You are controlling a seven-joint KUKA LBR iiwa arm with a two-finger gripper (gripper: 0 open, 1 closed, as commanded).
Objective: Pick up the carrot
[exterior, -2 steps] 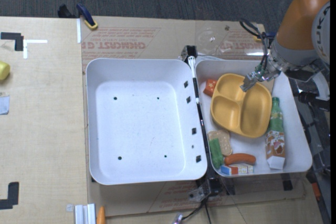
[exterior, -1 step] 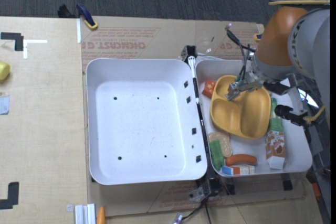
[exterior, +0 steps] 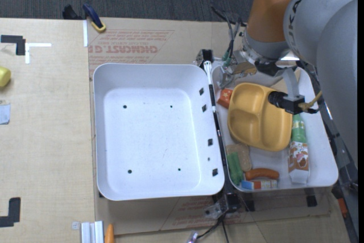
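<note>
A yellow divided plate (exterior: 260,116) lies tilted in the right bin (exterior: 318,176), a green-topped packet (exterior: 298,148) beside it; the left bin (exterior: 153,131) adjoins.

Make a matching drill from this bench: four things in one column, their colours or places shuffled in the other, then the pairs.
1. tray
2. carrot
3. left bin
4. clamp

a. white
b. blue and yellow, at the cardboard's far edge
c. mustard yellow, two compartments
d. orange, near front of right bin

Pairs: 1-c, 2-d, 3-a, 4-b
</note>
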